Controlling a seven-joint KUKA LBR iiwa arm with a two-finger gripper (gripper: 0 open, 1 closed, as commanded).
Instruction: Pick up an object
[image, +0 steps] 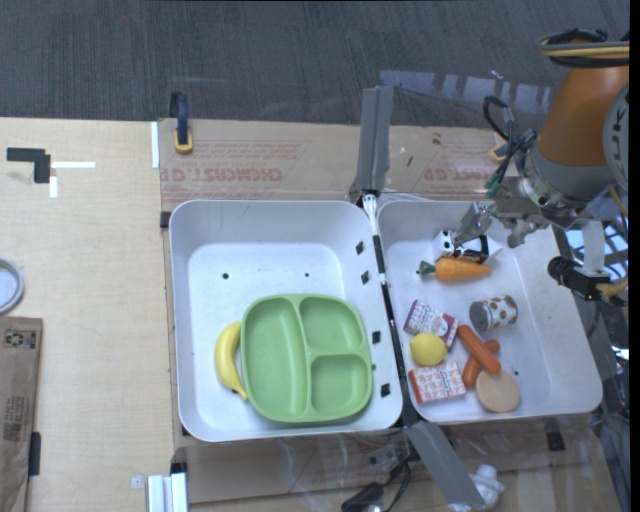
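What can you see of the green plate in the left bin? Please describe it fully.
The green plate looks like smooth plastic, rounded-square, with three compartments: one long at the left, two smaller at the right. It lies flat, face up, in the front part of the left bin. A banana lies against its left edge.

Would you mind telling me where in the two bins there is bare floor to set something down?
Left bin: bare floor behind the green divided plate, up to the far wall. The banana fills the gap on the plate's left. Right bin: crowded in the middle and front with the lemon, can and cartons; a bare strip runs along its right wall, beyond the carrot.
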